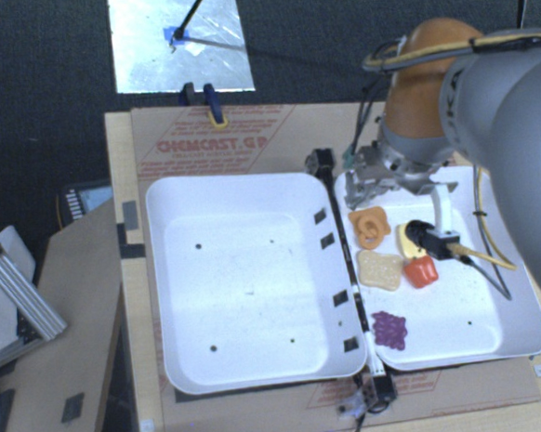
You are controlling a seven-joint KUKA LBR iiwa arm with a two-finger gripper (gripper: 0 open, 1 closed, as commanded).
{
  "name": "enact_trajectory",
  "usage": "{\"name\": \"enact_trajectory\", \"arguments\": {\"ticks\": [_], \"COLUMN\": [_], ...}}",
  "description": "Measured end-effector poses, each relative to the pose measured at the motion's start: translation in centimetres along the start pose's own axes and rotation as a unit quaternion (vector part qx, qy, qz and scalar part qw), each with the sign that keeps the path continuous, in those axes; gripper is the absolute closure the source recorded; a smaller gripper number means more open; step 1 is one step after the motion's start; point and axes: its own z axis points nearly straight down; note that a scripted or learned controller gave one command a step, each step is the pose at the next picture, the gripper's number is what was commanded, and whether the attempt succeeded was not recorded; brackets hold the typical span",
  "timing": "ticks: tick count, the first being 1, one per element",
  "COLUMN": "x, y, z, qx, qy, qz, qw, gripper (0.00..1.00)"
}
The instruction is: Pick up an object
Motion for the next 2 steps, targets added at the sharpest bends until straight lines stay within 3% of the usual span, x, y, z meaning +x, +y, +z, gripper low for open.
{"name": "enact_trajectory", "arguments": {"ticks": [1,2], "x": [6.0,10.1], "y": [0.1,-6.5], "z": [0.5,-4.5], "qx": [0.007,0.008], "qy": [-0.001,0.001], "qz": [0.004,0.004], "qw": [1.0,1.0], "gripper": [1.0,1.0]}}
